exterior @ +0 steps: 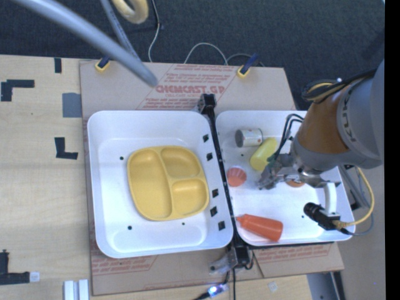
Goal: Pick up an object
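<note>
My gripper (273, 179) reaches down into the right bin (287, 233), near its middle. Its fingers sit low over the bin floor and nothing shows between them. Just above and left of it lies a yellow oblong object (262, 153). A small silver cylinder (248, 137) lies further up. A small orange round piece (235, 178) rests to the gripper's left near the divider. An orange-red carrot-shaped object (260, 227) lies at the bin's near side. A bit of orange shows just right of the gripper, mostly hidden by the wrist.
The left bin (103, 167) holds a yellow divided plate (167, 181). A black clip-lined divider (215, 167) separates the bins. The arm's wrist and cables (325, 136) cover the right bin's right side. A grey pole (81, 24) crosses the upper left.
</note>
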`<act>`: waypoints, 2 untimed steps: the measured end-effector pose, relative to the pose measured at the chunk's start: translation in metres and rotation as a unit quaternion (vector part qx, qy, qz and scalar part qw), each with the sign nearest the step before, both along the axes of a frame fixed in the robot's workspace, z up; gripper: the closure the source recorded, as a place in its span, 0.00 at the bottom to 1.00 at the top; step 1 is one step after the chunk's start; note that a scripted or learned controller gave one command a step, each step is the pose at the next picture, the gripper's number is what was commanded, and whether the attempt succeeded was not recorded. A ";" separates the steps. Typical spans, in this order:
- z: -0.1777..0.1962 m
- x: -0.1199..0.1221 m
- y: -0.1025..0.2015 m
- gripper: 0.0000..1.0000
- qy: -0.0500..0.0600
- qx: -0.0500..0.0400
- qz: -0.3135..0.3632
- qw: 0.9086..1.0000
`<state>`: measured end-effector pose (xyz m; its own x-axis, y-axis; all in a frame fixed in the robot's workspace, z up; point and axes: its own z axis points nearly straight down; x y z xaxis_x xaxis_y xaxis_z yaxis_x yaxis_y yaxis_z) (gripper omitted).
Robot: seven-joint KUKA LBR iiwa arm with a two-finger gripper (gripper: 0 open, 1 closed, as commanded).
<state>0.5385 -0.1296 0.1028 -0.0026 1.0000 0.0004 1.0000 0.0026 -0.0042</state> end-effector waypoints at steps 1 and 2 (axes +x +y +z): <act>0.048 0.010 0.001 1.00 -0.003 0.000 -0.001 1.000; 0.095 0.019 0.004 1.00 -0.004 -0.001 0.000 1.000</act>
<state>0.5577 -0.1251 0.1979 -0.0022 1.0000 -0.0008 1.0000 0.0022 0.0038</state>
